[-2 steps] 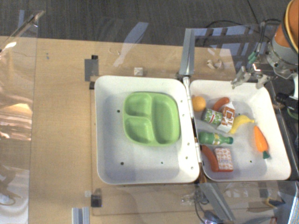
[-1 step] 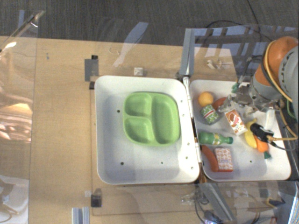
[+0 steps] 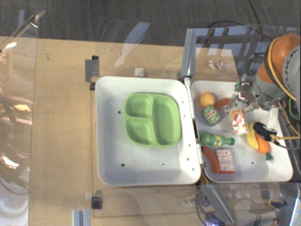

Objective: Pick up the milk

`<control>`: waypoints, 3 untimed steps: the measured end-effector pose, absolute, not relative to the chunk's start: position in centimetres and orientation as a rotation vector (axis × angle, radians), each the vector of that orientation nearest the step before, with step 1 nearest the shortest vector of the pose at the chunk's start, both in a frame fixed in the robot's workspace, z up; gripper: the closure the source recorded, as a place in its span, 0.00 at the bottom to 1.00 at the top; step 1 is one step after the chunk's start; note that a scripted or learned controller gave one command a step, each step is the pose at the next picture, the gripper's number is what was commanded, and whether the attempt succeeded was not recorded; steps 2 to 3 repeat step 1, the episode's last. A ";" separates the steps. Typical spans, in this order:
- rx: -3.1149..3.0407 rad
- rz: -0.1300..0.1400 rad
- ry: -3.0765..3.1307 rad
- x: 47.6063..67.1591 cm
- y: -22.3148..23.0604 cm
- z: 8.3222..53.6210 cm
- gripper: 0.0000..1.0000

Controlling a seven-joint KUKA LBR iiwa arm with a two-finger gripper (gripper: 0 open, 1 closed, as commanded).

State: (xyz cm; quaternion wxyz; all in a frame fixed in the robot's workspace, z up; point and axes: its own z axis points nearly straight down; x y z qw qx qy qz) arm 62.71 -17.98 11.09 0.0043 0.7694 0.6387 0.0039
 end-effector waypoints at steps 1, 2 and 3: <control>2.427 0.006 1.986 64.5 -14.0 22.4 1.00; 2.427 0.006 1.986 64.5 -14.0 22.4 1.00; 2.427 0.006 1.986 64.5 -14.0 22.4 1.00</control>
